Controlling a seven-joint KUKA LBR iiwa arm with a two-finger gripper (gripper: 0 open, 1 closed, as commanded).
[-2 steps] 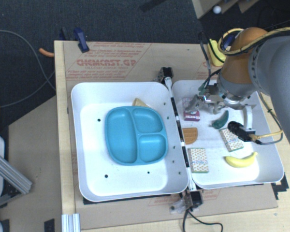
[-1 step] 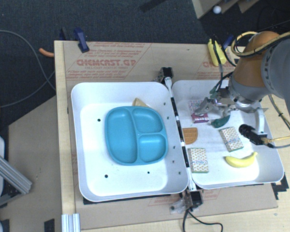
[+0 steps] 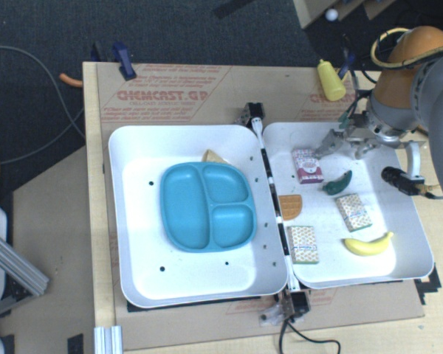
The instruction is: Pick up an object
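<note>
The right bin (image 3: 421,234) holds several small objects. A pink packet (image 3: 307,166) lies at its upper left, and a green pickle-shaped piece (image 3: 338,183) lies beside it. Lower down are a brown biscuit (image 3: 290,206), two patterned packets (image 3: 303,243) (image 3: 354,212) and a yellow banana (image 3: 368,245). My gripper (image 3: 345,146) hangs over the far part of this bin, just above and right of the pink packet. Its fingers (image 3: 326,144) are spread open with nothing between them.
A blue divided plate (image 3: 207,205) lies in the left bin (image 3: 133,271), with a tan piece (image 3: 213,155) peeking out behind it. A yellow object (image 3: 330,80) and a blue clamp (image 3: 123,60) sit on the bench beyond the bins. A black part (image 3: 400,180) juts over the right bin.
</note>
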